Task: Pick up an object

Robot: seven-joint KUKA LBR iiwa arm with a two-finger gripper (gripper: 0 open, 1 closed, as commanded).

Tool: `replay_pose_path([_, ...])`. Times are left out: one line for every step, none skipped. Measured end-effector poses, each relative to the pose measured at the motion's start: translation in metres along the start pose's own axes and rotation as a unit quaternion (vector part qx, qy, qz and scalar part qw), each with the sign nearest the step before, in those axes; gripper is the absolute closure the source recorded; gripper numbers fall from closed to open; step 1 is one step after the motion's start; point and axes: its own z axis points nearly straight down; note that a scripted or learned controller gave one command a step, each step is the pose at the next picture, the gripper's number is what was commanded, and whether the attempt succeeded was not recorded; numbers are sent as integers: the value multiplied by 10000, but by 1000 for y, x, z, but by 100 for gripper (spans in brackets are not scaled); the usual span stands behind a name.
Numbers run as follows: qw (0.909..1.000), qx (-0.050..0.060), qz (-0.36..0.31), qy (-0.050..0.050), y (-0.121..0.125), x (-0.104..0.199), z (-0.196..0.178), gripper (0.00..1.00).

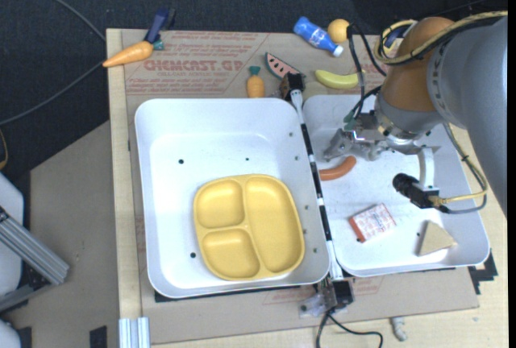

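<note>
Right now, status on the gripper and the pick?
Gripper low in right bin, over sausage; finger state unclear. Nothing seen held. Red packet and wedge lie apart, not obstructing.

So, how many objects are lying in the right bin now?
3: a sausage near the bin's left wall beside the gripper, a red-and-white packet in the middle, a tan wedge at the front right. The arm may hide more.

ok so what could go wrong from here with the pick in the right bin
The pincer sits low over the hot dog, which lies close to the right bin's left wall, so a finger could strike the wall or nudge the hot dog against it instead of closing round it. The hot dog is also rounded and may roll out of a grasp. The arm covers part of that bin, so a miss may be hard to see.
</note>
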Motion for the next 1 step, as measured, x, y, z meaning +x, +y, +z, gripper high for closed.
replay_pose_path([10000, -17, 2, -4, 8, -8, 0, 0])
